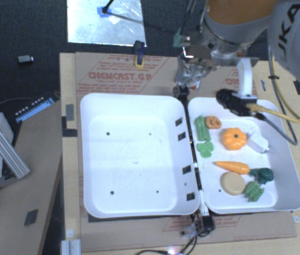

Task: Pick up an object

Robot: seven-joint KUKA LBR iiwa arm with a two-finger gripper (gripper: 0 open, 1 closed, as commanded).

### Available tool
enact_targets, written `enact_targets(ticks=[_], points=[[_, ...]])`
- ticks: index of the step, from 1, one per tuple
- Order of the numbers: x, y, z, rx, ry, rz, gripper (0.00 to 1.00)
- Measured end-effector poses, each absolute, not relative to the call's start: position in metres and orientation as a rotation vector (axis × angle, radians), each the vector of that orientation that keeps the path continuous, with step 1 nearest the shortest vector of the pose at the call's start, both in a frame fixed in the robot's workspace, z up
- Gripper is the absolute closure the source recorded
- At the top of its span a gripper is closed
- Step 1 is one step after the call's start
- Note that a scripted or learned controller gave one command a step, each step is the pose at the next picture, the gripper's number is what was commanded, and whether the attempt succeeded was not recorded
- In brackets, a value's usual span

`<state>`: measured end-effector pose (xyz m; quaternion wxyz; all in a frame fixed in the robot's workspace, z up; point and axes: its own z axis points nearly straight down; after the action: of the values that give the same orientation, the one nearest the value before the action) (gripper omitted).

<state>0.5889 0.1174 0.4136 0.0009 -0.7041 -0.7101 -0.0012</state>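
Pincer (183, 85) hangs above the far edge of the bins, over the seam between them; whether it is released or clenched cannot be told at this angle, and nothing shows between its tips.

Left shallow white plastic bin (94, 116) sits just beside right shallow white plastic bin (293, 190) on the cardboard-covered surface (112, 70). Right bin holds all the candidates: small orange toy pumpkin (234, 138) near the middle, long orange toy carrot with dark green top (233, 167) nearer, round tan disc (232, 183) at the near side, green toy pod (202, 127) along the left wall, small brown ring-shaped piece (213, 122) at the far side.

Judgement: these look like light, stiff toy food pieces, smooth and likely slippery. Pumpkin seems the best pick: well apart from walls, rounded, graspable across its middle. Carrot better taken across its thick part; disc lies flat and may slip.
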Motion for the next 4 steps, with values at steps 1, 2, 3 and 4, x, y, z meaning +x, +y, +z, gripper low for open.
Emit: enact_targets(ticks=[1, 2, 3, 4], points=[[0.546, 0.160, 0.446, -2.211, -2.232, -0.008, 1.00], [0.484, 0.205, 0.503, -2.208, -2.235, -0.014, 1.00], [0.486, 0.230, 0.537, -2.214, -2.230, -0.009, 1.00], [0.486, 0.234, 0.535, -2.214, -2.229, -0.004, 1.00]])
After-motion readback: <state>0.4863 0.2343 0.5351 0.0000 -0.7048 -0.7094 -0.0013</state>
